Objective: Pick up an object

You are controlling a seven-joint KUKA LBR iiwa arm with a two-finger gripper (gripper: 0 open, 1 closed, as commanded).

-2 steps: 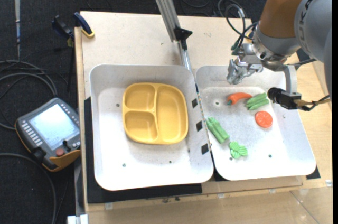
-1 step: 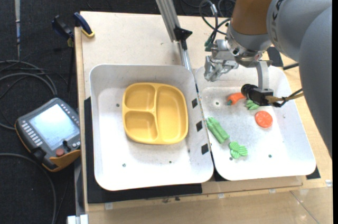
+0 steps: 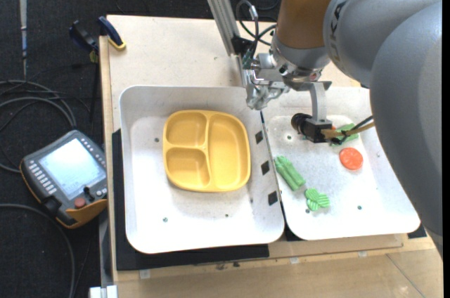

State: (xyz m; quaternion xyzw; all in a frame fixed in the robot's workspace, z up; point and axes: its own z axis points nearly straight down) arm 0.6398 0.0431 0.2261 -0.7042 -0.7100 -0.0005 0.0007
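Nearest, in the right bin (image 3: 394,219), lie two green pieces (image 3: 290,173) with an orange slice (image 3: 351,159) just beyond — any could be the pick. The yellow divided plate (image 3: 207,150) fills the left bin (image 3: 140,219). Farther back, the gripper (image 3: 259,98) hangs over the divide between bins, carrying nothing; whether it is spread or closed I cannot tell. This looks like the approach step — next it must shift right and descend.

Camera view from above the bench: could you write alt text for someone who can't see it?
A grey robot arm reaches from the right, its gripper above the divide between two white bins. The left bin holds a yellow divided plate; the right bin holds green toy vegetables and an orange piece.
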